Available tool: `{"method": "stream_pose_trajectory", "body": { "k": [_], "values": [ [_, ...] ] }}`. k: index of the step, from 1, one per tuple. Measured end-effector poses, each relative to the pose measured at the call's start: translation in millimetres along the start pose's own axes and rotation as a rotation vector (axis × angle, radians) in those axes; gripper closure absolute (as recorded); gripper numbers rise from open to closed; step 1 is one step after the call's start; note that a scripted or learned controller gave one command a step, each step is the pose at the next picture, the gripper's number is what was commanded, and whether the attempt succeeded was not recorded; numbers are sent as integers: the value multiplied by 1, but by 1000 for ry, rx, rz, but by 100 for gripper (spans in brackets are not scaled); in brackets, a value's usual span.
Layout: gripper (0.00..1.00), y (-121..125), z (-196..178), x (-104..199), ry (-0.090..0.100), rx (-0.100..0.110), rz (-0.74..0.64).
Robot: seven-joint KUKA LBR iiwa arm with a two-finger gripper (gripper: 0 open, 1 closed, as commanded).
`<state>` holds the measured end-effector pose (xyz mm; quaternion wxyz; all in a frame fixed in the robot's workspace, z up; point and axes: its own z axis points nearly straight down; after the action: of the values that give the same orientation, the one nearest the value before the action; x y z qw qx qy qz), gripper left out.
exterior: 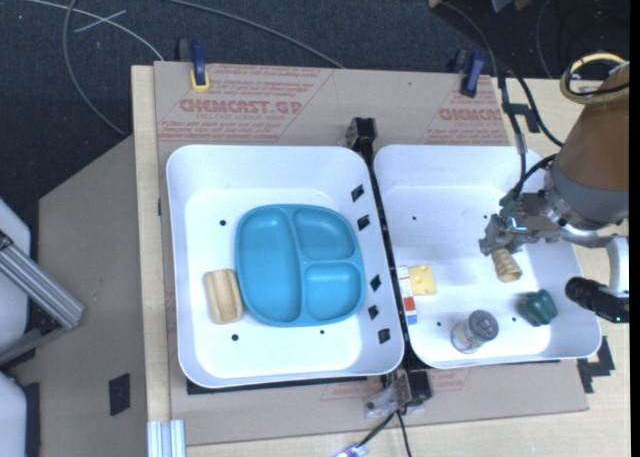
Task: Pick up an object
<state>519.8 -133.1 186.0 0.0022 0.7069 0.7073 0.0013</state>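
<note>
My gripper (500, 238) hangs over the right bin (440, 185), near its right side. A small tan cork-like cylinder (507, 266) lies just below and in front of the gripper tip, touching or nearly touching it. I cannot make out whether the cylinder sits inside the gripper. A green object (537, 307) lies at the bin's front right. A round grey can-like object (475, 330) rests near the front edge. A yellow block (422, 280) lies at the bin's left side, beside a small red and blue strip (408, 305).
The left bin (190, 195) holds a blue divided plate (298, 265) and a tan wooden block (223, 296) to its left. A black divider with clips (366, 205) runs between the bins. Cables (520, 115) trail at the back right.
</note>
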Motion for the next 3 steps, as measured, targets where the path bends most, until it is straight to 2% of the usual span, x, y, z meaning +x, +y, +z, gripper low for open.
{"method": "stream_pose_trajectory", "body": {
  "k": [1, 2, 3],
  "values": [
    [100, 2, -54, 0, 0, -2, -1],
    [100, 28, -58, 56, 3, 2, -6],
    [100, 42, -48, 108, 2, 4, -5]
  ]
}}
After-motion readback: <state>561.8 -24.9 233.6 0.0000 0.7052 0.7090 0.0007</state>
